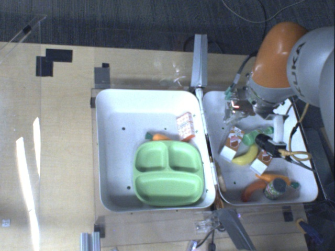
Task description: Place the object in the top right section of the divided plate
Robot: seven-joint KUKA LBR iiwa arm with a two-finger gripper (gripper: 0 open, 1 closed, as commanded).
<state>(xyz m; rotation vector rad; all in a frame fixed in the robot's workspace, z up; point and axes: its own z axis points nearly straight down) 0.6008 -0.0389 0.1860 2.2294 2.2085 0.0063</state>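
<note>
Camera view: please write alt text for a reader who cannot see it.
A grey arm with an orange band reaches over the right white bin, which holds a yellow banana and other small items. The left white bin holds a green divided plate, with a small printed packet just beyond it.

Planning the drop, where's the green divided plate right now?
The green divided plate lies in the left bin, toward its lower right, just below a small carton.
</note>
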